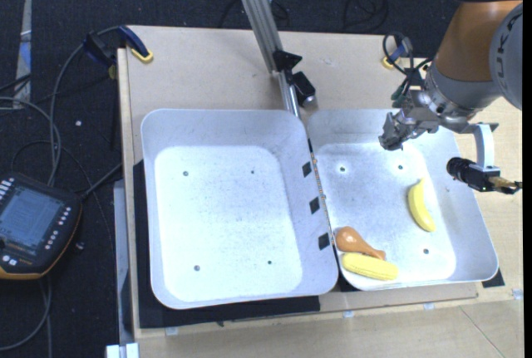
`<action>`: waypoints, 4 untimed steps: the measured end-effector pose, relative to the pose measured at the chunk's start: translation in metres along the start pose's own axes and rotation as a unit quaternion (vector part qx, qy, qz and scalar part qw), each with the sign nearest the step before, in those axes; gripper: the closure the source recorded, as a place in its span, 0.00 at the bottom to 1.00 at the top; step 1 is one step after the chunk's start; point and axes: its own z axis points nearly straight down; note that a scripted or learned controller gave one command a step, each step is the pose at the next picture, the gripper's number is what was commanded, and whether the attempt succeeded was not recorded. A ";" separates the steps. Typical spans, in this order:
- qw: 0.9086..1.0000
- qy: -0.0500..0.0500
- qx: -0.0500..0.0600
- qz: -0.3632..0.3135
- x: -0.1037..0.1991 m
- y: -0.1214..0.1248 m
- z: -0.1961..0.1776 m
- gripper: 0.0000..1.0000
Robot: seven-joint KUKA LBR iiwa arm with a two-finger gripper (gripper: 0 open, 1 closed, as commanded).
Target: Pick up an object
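Three objects lie in the right bin (465, 219). A yellow banana (421, 206) rests right of the bin's middle. An orange drumstick-shaped piece (356, 241) and a yellow corn cob (370, 267) sit together at the bin's front left corner. My gripper (392, 138) hangs over the bin's back part, up and left of the banana and apart from all three objects. Its dark tip points down and nothing shows in it.
The left bin (166, 140) lies beside the right one, sharing a raised middle ridge with black tabs (314, 203). A slanted metal post (264, 16) rises behind the ridge. Clamps sit at the bench's back corners, and a black fixture (472, 174) sits at the right bin's right rim.
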 end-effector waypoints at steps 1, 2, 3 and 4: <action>1.000 0.000 0.000 -0.002 0.052 0.004 0.005 1.00; 1.000 0.000 0.000 -0.001 0.108 0.006 0.003 1.00; 1.000 0.000 0.000 -0.002 0.161 0.017 0.004 1.00; 1.000 0.000 0.000 -0.001 0.215 0.022 -0.002 1.00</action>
